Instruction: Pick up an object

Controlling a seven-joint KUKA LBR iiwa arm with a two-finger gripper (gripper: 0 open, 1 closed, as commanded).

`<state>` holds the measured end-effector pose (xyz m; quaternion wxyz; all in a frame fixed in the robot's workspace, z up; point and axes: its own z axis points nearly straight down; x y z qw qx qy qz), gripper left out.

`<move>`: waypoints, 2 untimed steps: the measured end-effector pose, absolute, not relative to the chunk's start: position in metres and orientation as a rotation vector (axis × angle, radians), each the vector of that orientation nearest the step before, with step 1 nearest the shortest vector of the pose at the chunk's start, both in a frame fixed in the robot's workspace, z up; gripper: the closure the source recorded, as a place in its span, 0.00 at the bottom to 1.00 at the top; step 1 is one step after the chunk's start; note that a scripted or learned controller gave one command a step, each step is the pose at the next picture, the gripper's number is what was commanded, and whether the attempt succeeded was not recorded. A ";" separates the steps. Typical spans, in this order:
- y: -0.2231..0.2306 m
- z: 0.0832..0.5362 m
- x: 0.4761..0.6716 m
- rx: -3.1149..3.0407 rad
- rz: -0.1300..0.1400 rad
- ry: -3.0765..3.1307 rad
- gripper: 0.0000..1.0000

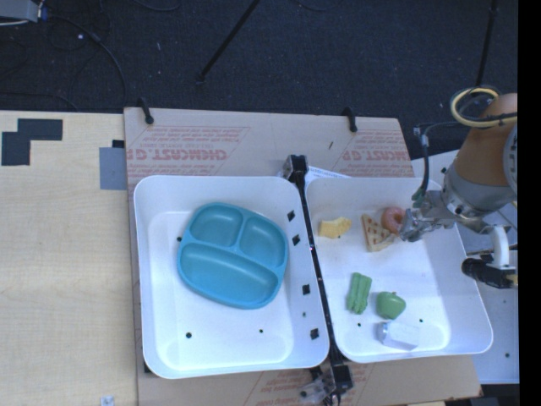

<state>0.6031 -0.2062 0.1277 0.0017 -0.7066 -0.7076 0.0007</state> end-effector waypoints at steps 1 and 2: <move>-0.198 0.184 0.609 -2.219 -0.002 -2.226 1.00; -0.203 0.248 0.609 -2.221 -0.003 -2.227 1.00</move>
